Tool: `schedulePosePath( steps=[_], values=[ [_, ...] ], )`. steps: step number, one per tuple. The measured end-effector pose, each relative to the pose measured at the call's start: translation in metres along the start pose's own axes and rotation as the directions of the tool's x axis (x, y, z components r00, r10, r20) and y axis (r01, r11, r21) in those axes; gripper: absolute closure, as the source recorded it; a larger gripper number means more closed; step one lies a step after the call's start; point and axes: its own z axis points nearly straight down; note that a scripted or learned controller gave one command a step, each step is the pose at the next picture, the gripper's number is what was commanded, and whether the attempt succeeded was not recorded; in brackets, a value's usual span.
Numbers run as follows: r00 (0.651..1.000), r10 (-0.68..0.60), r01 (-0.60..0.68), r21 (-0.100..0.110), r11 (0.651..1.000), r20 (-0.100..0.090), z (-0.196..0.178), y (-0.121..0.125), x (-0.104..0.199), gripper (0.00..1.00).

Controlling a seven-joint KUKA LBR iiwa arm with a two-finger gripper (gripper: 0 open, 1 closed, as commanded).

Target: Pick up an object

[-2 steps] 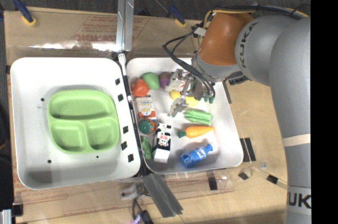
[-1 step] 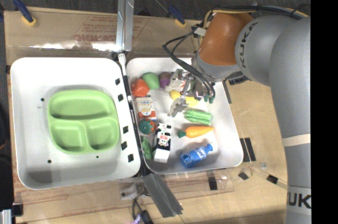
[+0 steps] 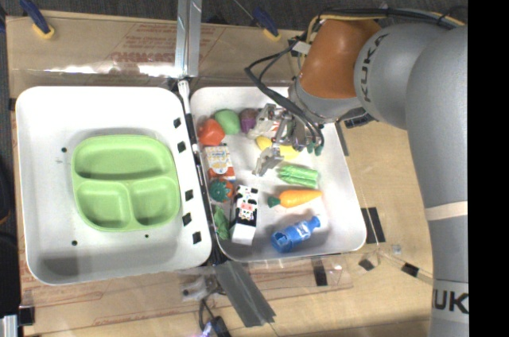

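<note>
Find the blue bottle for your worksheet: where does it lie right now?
The blue bottle lies in the right bin, near its front edge, just below the carrot and right of the cow-print carton.

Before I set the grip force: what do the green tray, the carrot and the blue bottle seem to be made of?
Green tray: looks like moulded plastic, matte with soft sheen, rounded compartment walls. Carrot: probably toy plastic; uniform orange, smooth, faint highlight. Blue bottle: likely plastic, even saturated colour; too small to tell whether hard or soft.
</note>
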Motion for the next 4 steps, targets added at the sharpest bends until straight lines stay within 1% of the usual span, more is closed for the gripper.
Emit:
schedulePosePath(
  steps=[1, 2, 4],
  values=[
    [0.994, -0.107, 0.107, -0.004, 0.994, -0.003, 0.011, -0.021, -0.009, 0.0],
    [0.996, -0.092, 0.092, 0.0, 0.996, -0.002, 0.011, -0.002, -0.006, 0.0],
    [0.996, -0.093, 0.093, 0.0, 0.996, -0.002, 0.011, -0.002, -0.006, 0.0]
  ],
)
